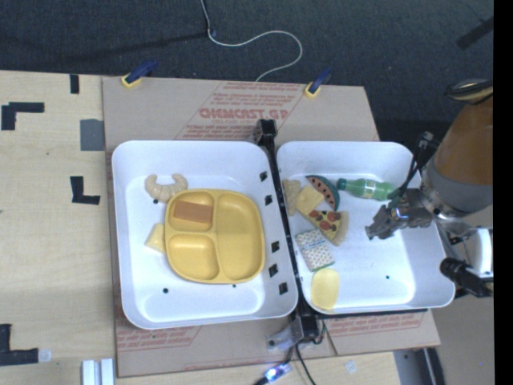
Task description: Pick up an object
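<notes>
We log the dark two-finger claw (383, 224) low over the right shallow white bin (401, 291), toward that bin's 3 o'clock side; whether it is open or closed we cannot tell, and nothing shows in its grasp. Bare white floor lies under it.

Nearest candidate: a green clear plastic bottle (365, 188) lying on its side at the claw's 11 o'clock, near but apart. Past it, at about 10 o'clock, a watermelon-slice toy (322, 189). At 9 o'clock, a flat pizza-slice toy (329, 224) touching a pale yellow cheese-like wedge (307, 200). At 8 o'clock, a small checked packet (314, 250), then a pale yellow oval piece (325, 288) at the bin's near wall.

The left white bin (132, 295) holds a yellow divided plastic tray (218, 244), a tan croissant-shaped toy (163, 185) and a small yellow wedge (155, 237).

Risks, as we judge them:
- A straight descent from here likely closes on nothing.
- The bottle may roll off the tips.
- The flat pieces offer little to pinch.
- The clustered toys crowd against the divider, so the claw may shove neighbours or snag two.
</notes>
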Robot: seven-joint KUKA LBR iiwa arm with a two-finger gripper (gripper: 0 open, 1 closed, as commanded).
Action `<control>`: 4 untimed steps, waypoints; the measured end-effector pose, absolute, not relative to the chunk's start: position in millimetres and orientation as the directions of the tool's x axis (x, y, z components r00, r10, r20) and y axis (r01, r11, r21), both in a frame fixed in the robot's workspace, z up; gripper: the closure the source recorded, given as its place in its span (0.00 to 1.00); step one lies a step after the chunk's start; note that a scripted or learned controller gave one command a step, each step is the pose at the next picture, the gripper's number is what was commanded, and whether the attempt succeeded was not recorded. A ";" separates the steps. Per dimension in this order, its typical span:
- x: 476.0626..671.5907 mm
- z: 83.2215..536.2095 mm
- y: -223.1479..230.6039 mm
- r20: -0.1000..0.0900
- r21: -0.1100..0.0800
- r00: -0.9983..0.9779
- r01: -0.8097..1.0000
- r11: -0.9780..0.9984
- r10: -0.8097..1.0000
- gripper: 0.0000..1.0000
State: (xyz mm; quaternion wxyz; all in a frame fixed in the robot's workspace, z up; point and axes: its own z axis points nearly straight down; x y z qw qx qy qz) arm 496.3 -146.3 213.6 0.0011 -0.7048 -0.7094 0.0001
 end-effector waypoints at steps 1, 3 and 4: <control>518.4 224.3 -92.4 0.001 -0.001 -0.007 1.000 0.007 1.000 1.00; 565.8 217.3 2.5 0.001 -0.002 -0.006 1.000 0.006 1.000 1.00; 582.8 233.6 34.0 0.001 0.000 -0.005 1.000 0.005 1.000 1.00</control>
